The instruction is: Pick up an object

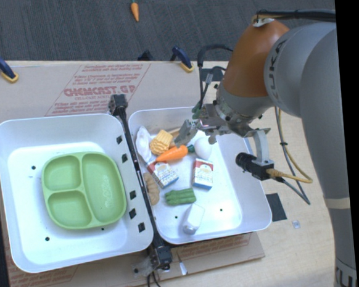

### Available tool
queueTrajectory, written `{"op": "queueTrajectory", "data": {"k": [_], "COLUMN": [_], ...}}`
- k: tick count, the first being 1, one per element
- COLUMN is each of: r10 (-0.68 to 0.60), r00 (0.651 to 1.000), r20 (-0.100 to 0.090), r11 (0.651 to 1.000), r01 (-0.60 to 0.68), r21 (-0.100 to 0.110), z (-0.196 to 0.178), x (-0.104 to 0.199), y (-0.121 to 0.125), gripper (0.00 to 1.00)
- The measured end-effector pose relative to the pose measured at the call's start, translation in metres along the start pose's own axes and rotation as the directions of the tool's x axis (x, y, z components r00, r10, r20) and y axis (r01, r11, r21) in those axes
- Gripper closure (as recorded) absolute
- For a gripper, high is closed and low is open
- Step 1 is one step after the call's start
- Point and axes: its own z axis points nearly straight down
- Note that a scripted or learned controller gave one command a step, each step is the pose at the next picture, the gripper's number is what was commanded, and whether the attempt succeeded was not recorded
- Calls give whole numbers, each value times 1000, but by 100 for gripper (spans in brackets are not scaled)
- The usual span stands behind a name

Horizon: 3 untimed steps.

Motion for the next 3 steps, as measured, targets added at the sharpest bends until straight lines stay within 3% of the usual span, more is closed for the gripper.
{"op": "queueTrajectory", "data": {"k": [1,2,3], "r10": [-2,-8,2], "r00": [1000,1000,1000], "r20": [3,2,2], "r11": [1000,1000,1000], "r01": [2,8,-2], "r21": [-15,-18,-3], "z": [116,105,61], "x": [3,5,-95], "y": [-53,-51,-30], "gripper": [0,100,100]}}
